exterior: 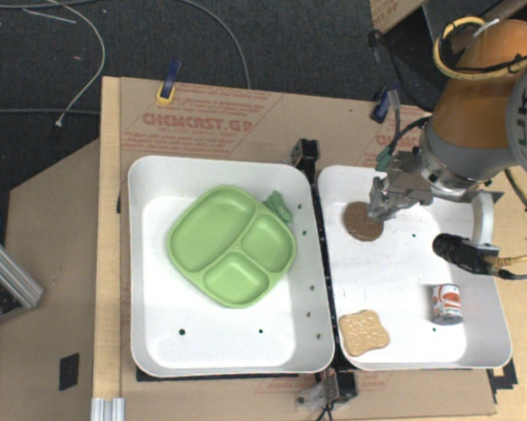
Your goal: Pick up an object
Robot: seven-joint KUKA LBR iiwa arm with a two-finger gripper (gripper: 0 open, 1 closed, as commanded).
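Here there are two white bins side by side on a brown cardboard sheet. The left bin has one green plate in it, with three sections. One small green thing lies at the plate's upper right edge, touching it. It is too small to tell what it is.

The right bin has three small things in it. One is a round brown disc, like a cookie, near the top left of the bin. One is a tan piece shaped like a slice of toast, near the bottom left. One is a small can with red and white on it, lying near the right side. The three are well apart from each other.

The one arm comes in from the right, with its big orange part high over the right bin. Its gripper points down just at the upper right edge of the brown disc. The gripper's body covers its tips, so I cannot tell if it is open or closed, or if it touches the disc. The disc looks flat on the bin floor.

A black tube-like part with a cable sticks out over the right bin, just above the can. Two blue clips sit at the top edge of the cardboard. Thin grey cables lie on the dark floor behind the bench. A black clamp sits between the bins at the top.
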